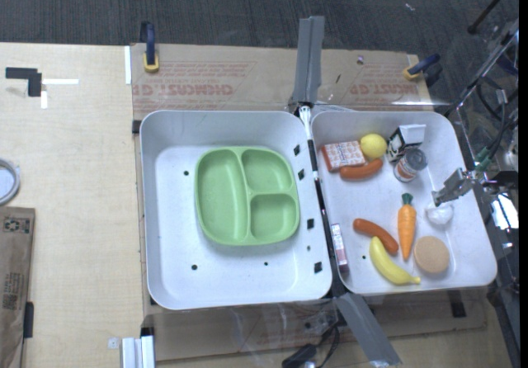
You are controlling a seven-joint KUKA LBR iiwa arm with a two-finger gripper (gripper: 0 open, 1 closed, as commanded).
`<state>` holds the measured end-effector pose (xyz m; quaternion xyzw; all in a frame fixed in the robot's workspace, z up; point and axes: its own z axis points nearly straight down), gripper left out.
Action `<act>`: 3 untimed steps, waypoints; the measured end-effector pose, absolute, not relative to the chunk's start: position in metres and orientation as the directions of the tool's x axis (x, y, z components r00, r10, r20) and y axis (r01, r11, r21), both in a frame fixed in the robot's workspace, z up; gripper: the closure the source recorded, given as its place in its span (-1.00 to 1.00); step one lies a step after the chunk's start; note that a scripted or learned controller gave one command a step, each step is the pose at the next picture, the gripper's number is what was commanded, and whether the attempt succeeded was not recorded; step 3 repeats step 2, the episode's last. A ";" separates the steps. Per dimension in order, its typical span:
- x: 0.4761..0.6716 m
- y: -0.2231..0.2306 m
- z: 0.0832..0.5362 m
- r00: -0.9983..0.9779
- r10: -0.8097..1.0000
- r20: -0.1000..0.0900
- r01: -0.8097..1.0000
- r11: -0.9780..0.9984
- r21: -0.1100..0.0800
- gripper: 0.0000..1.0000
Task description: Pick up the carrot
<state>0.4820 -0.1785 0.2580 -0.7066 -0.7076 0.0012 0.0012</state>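
Observation:
The carrot (406,226) is orange with a green top. It lies in the right bin (470,276), lengthwise, with its green end pointing to the far side. My gripper (455,186) is a small grey shape at the right bin's right wall, to the right of the carrot and slightly beyond it. It is well apart from the carrot, and nothing shows in its grasp. A small white object (440,214) lies just below the gripper.
Close around the carrot are a red sausage (375,234), a banana (392,263) and a round tan bun (431,254). Farther back lie a lemon (373,144), a red packet (342,154), another sausage (361,169) and a can (410,164). The left bin holds a green divided plate (246,195).

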 end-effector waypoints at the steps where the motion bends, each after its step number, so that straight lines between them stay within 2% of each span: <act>1: 0.496 -0.195 0.091 0.087 0.996 0.000 0.996 -0.087 -0.002 -1.00; 2: 0.496 -0.195 0.100 0.089 0.996 0.001 0.996 -0.089 -0.004 1.00; 3: 0.496 -0.195 0.100 0.089 0.996 0.001 0.996 -0.089 -0.004 1.00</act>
